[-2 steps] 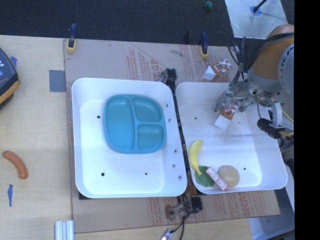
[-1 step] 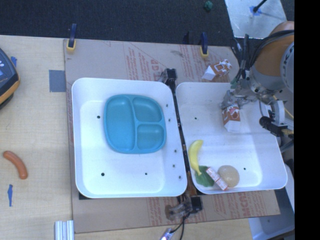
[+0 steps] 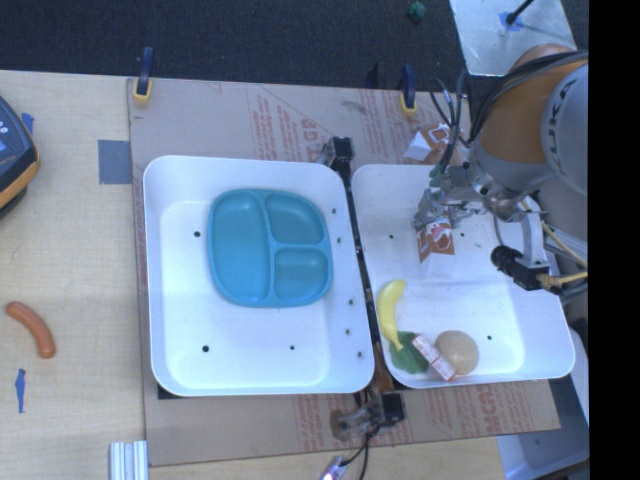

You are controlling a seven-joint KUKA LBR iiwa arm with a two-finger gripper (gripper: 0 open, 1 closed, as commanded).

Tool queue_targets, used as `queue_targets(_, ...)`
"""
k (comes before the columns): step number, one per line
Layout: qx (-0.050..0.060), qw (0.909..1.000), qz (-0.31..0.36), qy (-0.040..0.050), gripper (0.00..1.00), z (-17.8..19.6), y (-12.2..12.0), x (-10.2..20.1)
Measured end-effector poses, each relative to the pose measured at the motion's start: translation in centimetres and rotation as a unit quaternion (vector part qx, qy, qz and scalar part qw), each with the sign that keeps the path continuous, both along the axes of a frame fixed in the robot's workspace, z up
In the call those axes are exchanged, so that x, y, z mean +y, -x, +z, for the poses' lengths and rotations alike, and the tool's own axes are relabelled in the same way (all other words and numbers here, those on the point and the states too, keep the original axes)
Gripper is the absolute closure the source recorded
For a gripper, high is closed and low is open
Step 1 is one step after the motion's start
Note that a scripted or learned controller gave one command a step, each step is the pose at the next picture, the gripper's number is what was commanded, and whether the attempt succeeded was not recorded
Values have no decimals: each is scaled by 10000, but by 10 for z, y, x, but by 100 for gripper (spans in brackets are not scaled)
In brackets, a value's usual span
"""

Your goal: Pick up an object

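- Two white bins sit side by side; the gripper point(image 3: 440, 216) hangs over the upper middle of the right bin point(image 3: 540, 363), above a small red-and-white packet point(image 3: 436, 239).
- Whether that packet is between the fingers or just lying under them, I cannot tell; how wide the claw stands is also unclear.
- Other candidates lie well apart toward the bin's near edge: a yellow banana point(image 3: 389, 310), long axis running roughly up-down, a green piece point(image 3: 405, 358), a wrapped bar point(image 3: 433, 357) and a beige ball point(image 3: 457, 349).
- Judged nearest: the packet, straight below.
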State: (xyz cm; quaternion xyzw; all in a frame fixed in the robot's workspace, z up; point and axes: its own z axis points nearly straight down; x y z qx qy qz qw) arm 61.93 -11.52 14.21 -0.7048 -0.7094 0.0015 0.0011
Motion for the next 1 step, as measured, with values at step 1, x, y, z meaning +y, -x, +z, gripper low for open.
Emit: queue_targets(1,4,10000,4,0,100,50,27,68)
